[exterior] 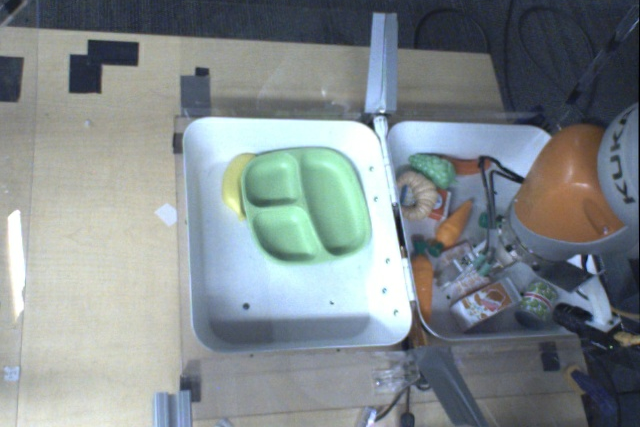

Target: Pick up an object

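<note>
I see the arm [575,185] reaching into the right bin [520,133], its gripper [487,255] down among the clutter there, just above a small printed carton [485,302]. I cannot tell what it has hold of. A carrot [455,221] lies just left of it. The left bin [205,245] holds a green divided tray [305,203].

Two bins side by side on the table [100,215].
Left bin [215,315] holds a tray [305,203]; right bin [520,130] holds carrots [455,223], possibly packets [484,300].
</note>
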Action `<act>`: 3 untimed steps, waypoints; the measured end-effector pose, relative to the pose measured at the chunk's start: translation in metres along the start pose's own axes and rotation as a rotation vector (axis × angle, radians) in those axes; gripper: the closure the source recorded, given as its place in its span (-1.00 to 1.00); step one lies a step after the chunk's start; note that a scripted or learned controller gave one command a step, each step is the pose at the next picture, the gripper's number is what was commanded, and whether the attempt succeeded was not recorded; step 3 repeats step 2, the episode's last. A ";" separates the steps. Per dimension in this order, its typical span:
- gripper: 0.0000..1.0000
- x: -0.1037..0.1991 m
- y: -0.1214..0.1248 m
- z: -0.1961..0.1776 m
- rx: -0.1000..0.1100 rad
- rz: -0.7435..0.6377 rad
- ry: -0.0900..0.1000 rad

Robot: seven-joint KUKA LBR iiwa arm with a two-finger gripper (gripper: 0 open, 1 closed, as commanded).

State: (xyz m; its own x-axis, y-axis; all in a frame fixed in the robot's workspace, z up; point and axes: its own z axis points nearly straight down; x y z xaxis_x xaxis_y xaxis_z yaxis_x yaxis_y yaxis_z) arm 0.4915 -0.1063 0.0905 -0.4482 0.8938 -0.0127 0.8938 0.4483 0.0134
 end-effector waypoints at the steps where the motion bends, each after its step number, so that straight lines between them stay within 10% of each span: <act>1: 1.00 0.001 0.004 -0.011 -0.006 -0.003 0.001; 2: 1.00 0.056 0.081 -0.153 0.006 0.006 0.010; 3: 1.00 0.056 0.081 -0.153 0.006 0.006 0.010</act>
